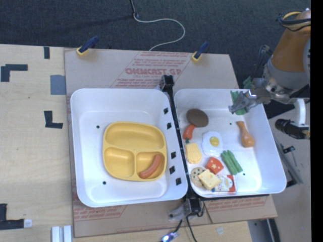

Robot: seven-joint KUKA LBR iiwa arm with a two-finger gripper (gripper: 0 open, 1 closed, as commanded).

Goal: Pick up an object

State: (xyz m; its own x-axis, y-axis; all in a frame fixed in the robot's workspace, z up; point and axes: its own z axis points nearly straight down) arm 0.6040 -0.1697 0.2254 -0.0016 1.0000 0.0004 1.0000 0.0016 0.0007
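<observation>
The right bin [255,178] holds toy food: a brown patty [197,117], a red-orange pepper [189,131], a fried egg [212,141], a corn piece [193,153], a brown drumstick [245,134], green beans [231,161], a tomato slice [214,164], a cookie [196,173] and a cheese wedge [208,179]. My gripper [240,104] hangs over the bin's far right corner, above and behind the drumstick. Nothing shows between its fingers.
The left bin [83,135] carries a yellow divided plate [132,150] with a sausage [151,166] in its front right section. Black clips run along the wall between the bins. A white cable [160,26] lies behind the cardboard base.
</observation>
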